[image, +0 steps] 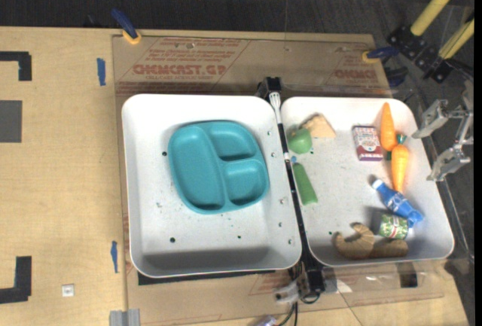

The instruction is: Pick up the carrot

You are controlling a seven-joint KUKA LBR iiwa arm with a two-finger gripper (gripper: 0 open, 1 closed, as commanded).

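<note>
My claw hangs at the three o'clock edge of the right bin, outside its rim, and I cannot tell how it is set. The carrot lies in that bin's two o'clock corner, just beside a small red carton at its nine o'clock, with a second orange vegetable at its five o'clock. The left bin holds a teal divided tray
</note>
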